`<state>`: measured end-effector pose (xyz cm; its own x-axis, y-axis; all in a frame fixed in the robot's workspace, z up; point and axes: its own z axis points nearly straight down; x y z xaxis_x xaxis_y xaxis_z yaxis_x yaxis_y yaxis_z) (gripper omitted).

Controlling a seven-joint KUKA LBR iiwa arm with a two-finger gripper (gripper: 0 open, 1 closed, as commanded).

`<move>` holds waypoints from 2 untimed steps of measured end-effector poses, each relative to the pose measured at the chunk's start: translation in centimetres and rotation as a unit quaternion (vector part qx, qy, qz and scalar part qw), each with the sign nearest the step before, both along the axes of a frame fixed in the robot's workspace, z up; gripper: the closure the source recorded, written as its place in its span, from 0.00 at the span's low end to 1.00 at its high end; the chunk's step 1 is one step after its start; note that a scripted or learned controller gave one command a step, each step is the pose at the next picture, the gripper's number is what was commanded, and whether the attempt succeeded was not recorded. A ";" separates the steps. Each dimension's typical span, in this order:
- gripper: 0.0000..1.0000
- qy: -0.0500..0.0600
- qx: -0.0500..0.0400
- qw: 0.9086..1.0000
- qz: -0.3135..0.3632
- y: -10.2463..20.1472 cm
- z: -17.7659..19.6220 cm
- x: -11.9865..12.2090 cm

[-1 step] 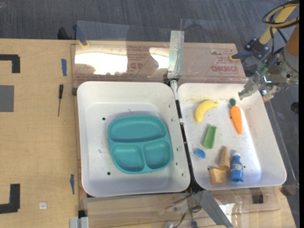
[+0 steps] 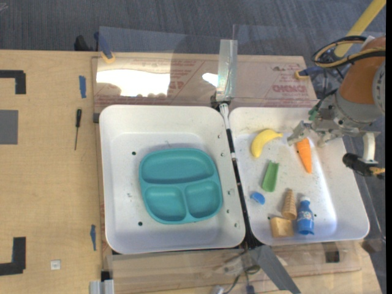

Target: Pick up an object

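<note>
My gripper (image 2: 312,133) hangs over the far part of the right bin (image 2: 349,225), fingers spread open. Just below it lies an orange carrot (image 2: 304,155), its upper end close to the fingertips but not clamped between them. A yellow banana (image 2: 265,141) lies to the gripper's left. Nearer the front sit a green block (image 2: 270,176), a small blue piece (image 2: 257,197), a tan cone (image 2: 287,204) and a blue bottle (image 2: 304,218).
The left bin (image 2: 116,164) holds a teal divided plate (image 2: 180,184). A clear panel with a metal post (image 2: 226,72) stands behind both bins. A tan chunk (image 2: 281,226) rests by the bottle. Cables (image 2: 334,51) loop at the arm's back.
</note>
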<state>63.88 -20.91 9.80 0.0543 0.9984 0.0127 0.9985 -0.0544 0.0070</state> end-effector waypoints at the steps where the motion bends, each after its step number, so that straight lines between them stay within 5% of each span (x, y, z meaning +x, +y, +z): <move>1: 1.00 -0.001 -0.004 1.000 0.001 -0.2 1.2 0.1; 2: 1.00 0.000 -0.005 0.996 -0.093 8.1 10.8 3.1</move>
